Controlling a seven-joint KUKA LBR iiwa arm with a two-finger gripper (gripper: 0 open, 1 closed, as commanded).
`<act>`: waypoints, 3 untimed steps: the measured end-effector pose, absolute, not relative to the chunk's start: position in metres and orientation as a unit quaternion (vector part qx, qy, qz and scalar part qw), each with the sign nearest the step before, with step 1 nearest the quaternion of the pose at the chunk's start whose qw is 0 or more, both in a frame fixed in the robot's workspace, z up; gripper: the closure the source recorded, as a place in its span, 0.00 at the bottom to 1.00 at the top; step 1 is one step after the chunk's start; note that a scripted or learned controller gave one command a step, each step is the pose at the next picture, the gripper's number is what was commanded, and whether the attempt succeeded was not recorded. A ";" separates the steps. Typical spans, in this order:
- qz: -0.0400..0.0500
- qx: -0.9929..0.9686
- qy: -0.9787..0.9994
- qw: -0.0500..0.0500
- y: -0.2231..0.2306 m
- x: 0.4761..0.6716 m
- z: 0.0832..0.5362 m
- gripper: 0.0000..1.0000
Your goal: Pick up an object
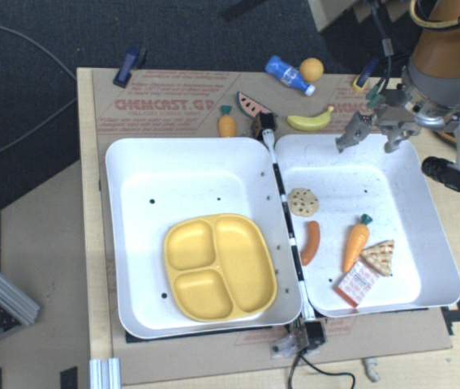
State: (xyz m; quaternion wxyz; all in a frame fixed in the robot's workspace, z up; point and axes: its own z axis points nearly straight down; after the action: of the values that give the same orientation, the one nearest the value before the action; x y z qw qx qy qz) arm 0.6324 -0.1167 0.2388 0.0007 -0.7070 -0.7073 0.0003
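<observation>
So the claw (pixel 373 134) is hanging over the far rim of the right bin (pixel 424 209), fingers spread wide with nothing between them. My guess is it's parked high so it can drop on whatever it picks. The pickable stuff is all in that right bin: a cookie (pixel 302 202), a sausage (pixel 310 242), a carrot (pixel 355 245), a pizza slice (pixel 379 257) and a small packet (pixel 356 284), spaced loosely enough for a clean grab, though the last three crowd each other. The left bin (pixel 132 209) holds a yellow divided tray (pixel 218 265). Both bins sit on a cardboard-covered tabletop (pixel 165 104), with a banana (pixel 310 120), a bottle (pixel 288 74) and a few other toys left behind them. Dark carpet all around.
</observation>
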 end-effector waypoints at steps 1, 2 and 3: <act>0.002 -0.708 -0.706 0.002 -0.172 0.573 0.129 0.00; 0.000 -0.707 -0.707 0.001 -0.126 0.520 0.085 0.00; 0.000 -0.708 -0.707 -0.001 -0.126 0.520 0.095 1.00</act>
State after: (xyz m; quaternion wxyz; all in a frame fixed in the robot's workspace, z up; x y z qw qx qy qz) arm 0.5205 -0.1263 0.0950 -0.0005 -0.7076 -0.7066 -0.0003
